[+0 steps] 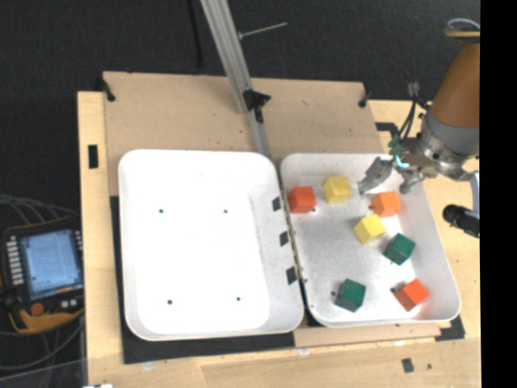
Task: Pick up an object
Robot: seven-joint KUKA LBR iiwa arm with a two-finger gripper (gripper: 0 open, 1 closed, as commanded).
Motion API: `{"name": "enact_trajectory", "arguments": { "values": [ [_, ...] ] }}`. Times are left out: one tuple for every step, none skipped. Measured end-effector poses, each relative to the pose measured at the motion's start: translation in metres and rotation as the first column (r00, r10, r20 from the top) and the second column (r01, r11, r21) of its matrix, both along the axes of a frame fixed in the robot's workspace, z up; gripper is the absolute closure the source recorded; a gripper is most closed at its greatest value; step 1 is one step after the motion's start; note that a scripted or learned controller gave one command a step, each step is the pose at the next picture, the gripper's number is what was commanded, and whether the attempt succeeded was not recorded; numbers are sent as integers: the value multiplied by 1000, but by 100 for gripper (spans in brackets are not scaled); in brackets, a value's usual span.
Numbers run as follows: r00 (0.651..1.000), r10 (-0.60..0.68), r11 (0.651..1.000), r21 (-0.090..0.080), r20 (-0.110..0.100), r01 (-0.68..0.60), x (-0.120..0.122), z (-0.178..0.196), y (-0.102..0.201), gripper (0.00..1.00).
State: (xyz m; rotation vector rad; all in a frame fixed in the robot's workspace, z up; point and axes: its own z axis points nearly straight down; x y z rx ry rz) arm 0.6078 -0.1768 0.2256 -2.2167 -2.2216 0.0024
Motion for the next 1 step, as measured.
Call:
{"name": "enact_trajectory", "arguments": {
  "values": [
    [1000,1,1000,-2,5,-1,1,3,0,0]
  ]
}}
